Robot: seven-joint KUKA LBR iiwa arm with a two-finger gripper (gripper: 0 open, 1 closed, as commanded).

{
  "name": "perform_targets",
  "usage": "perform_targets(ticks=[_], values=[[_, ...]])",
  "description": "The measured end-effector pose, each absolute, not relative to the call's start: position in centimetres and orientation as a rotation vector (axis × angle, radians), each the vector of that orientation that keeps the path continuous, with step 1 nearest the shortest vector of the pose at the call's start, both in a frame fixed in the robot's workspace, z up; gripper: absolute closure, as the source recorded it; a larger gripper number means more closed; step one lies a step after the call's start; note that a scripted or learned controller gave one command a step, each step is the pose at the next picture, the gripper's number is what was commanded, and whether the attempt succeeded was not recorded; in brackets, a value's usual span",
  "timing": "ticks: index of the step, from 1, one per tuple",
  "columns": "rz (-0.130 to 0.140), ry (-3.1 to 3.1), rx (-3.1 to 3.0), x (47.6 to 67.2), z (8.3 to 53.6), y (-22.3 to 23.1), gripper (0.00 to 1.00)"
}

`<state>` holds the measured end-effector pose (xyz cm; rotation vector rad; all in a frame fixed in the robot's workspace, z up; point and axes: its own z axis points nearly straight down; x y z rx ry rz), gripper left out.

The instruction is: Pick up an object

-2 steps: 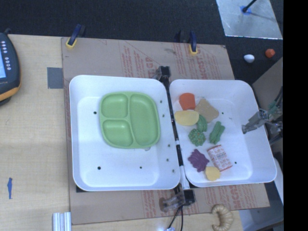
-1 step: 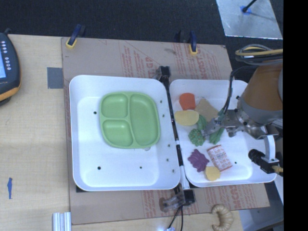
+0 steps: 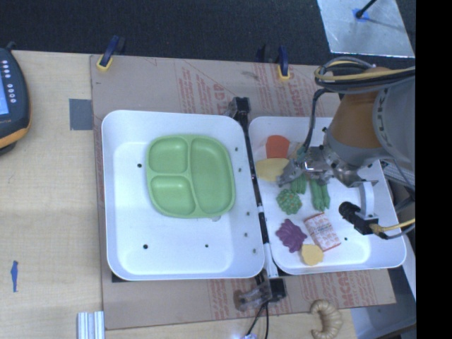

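Note:
My gripper (image 3: 302,173) hangs low over the right bin (image 3: 381,256), among the toy food near its upper left. Right under it lie a green pepper-like piece (image 3: 299,185) and a green cucumber-like piece (image 3: 320,194). A yellow piece (image 3: 270,169) and an orange-red piece (image 3: 277,146) lie to its left. Below it sit a green broccoli (image 3: 288,201), a purple grape bunch (image 3: 289,234), a red-and-white packet (image 3: 322,231) and a small yellow piece (image 3: 311,253). Nothing shows clearly between the fingers.
The left bin (image 3: 127,253) holds a green divided plate (image 3: 191,175). A black clamp bar (image 3: 253,189) runs between the bins. The arm's grey body (image 3: 381,129) covers the right bin's upper right. A controller pendant (image 3: 10,97) lies at the far left.

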<state>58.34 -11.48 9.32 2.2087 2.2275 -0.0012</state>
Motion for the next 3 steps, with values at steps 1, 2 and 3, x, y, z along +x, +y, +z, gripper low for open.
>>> perform_targets(ticks=[1, 2, 3], values=[[0.002, 2.218, 2.207, 58.5, 10.9, -11.9, 1.0], [-0.001, 2.22, 2.207, 58.4, 10.8, -11.9, 0.0], [-0.001, 2.229, 2.213, 63.4, 9.2, -10.0, 0.0]])
